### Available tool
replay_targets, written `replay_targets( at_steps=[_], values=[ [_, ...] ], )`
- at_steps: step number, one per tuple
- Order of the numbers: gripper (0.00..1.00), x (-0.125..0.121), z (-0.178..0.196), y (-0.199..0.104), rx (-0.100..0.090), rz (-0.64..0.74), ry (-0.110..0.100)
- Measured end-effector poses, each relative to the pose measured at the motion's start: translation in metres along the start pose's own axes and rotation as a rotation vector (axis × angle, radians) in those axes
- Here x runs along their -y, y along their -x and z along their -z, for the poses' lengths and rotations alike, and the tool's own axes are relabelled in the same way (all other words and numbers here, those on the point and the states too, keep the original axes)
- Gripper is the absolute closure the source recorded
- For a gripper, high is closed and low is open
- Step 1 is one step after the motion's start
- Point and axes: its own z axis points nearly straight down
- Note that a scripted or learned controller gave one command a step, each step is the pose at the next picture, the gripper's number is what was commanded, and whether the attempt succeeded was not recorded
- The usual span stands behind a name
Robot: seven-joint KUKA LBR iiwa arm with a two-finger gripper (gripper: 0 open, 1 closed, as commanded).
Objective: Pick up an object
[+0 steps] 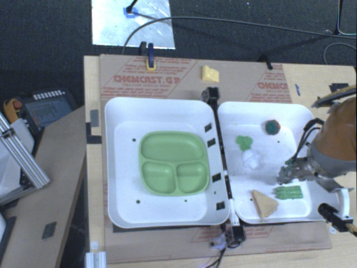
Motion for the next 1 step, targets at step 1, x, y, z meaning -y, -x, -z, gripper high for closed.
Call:
replay_targets(
  at_steps=[1],
  values=[
    [1.0, 0.0045, 0.0574, 0.0082, 0.001, -0.002, 0.004]
  ],
)
